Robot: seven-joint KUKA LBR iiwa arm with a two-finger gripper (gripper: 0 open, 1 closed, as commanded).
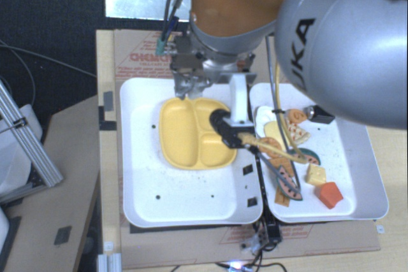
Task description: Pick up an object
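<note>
Nearest, in the right bin (366, 165): an orange block (329, 194), a yellow cube (315, 174) just beside it, and flat toy food pieces (287, 169) heaped toward the dividing wall (overlapping, so likely awkward to single out). A little farther in, a pizza slice (295, 128).

Across in the left bin (137, 162): a yellow divided plate (190, 134), lying flat and alone, well apart from the clutter.

Farther still, the gripper (185, 91), lowered at the plate's far rim, seemingly there for the raised edge, for lack of any other hold on something so flat. Cannot tell whether open or closed, tucked as it is under the bulk of the arm (344, 41). Nothing visibly gripped. Reads as the approach to a grasp, with the lift not yet made.
</note>
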